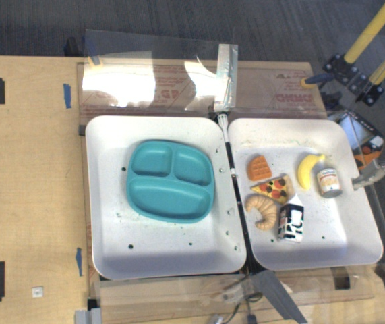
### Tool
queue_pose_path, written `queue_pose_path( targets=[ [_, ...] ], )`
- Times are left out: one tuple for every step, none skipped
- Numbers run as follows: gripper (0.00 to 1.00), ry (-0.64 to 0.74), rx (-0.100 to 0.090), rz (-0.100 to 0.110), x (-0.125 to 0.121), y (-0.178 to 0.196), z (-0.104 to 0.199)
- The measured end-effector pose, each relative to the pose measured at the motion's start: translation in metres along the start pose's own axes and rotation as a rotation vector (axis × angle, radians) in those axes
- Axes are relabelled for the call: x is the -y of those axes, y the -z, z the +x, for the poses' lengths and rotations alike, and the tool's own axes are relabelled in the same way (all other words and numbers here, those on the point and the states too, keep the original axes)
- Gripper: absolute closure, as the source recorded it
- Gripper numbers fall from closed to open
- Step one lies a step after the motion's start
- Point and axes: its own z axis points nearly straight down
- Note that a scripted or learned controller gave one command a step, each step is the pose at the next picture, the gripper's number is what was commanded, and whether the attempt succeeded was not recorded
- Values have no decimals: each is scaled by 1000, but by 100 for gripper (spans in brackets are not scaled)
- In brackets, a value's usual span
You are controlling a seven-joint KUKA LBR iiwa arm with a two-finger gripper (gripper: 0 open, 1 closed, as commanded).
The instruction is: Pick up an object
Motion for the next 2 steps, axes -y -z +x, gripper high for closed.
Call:
queue_pose_path(
  targets=[
    [0,6,2,-10,-90,94,22],
    [0,5,1,-6,-177,166,55]
  ],
)
